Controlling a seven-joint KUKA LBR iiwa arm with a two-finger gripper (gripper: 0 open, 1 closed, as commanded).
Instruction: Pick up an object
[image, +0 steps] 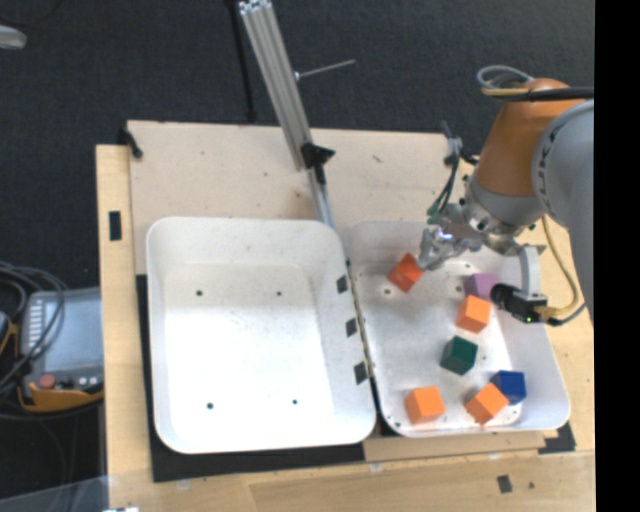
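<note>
My gripper hangs over the back of the right bin. A red-orange block sits tilted right at its lower-left tip, touching or nearly touching it. Whether the block is held or lies on the bin floor is not clear from this angle. Other blocks lie in the same bin: a purple one, an orange one, a dark green one, a blue one, and two more orange ones near the front edge.
The left bin stands beside the right one, sharing a middle wall. A slanted aluminium pole rises behind the bins. Cables trail from the wrist over the right bin's right side.
</note>
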